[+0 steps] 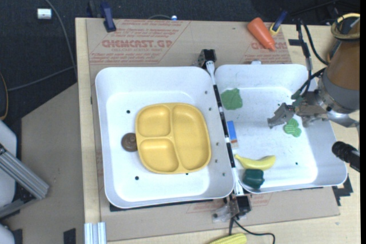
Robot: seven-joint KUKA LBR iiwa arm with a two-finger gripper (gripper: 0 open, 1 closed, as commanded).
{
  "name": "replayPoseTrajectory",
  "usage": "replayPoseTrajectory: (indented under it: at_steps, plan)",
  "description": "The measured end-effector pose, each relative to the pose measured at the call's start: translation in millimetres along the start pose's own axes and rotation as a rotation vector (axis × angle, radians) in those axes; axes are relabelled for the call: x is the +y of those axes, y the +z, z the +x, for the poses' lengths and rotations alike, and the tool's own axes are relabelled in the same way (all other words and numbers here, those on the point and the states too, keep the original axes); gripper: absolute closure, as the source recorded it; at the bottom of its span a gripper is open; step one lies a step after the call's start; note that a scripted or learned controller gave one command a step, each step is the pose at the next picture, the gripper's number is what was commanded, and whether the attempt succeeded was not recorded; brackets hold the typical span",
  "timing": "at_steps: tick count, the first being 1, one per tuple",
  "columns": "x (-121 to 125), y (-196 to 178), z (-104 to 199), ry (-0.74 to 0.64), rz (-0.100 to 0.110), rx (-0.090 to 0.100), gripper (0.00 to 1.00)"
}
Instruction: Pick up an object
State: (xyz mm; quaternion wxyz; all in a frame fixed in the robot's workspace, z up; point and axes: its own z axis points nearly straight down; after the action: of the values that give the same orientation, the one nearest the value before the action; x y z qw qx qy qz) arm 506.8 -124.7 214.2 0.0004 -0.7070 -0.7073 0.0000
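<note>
The only lettering I can read is the red print "CHEMCAST GP" on the brown protective sheet [140, 43] covering the bench behind the two bins (it seems to repeat in fainter lines above and to the right, too small for me to make out).

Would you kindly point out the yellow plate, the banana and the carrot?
yellow plate [172, 138]: camera view, its central divider.
banana [255, 162]: camera view, mid-body.
carrot [262, 34]: camera view, middle of its orange body.
</note>
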Motion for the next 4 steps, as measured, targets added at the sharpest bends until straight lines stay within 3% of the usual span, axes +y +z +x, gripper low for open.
replayPoseTrajectory:
  at_steps: [1,2,3,4]
  plan:
    - [9.8,128.7,-72.6,0.002,0.0,-0.002,0.0]
    - [70.2,129.5,5.0,-0.003,-0.003,0.001,0.0]
    - [97.7,63.0,-35.2,0.001,-0.004,-0.002,0.0]
    - [94.1,121.1,-90.0,0.0,0.002,0.001,0.0]
